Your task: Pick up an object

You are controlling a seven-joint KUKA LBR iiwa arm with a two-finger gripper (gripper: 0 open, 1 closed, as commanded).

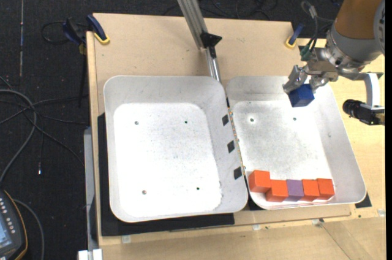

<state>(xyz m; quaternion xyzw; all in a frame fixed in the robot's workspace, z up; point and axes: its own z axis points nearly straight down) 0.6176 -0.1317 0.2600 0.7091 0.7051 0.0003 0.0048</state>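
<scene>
Gripper [299, 84] clamped on blue block [301, 95], held above far end of right bin [343, 130]. Block hangs directly under fingertips. Judged light, rigid, smooth-faced; grip on opposite flat faces. Row of orange and purple blocks [293, 186] well below gripper, at bin's near wall.

Robotics lab: plywood bench [153, 50] w/ clamps [98, 29], loose cables [37, 124] on dark carpet.
</scene>
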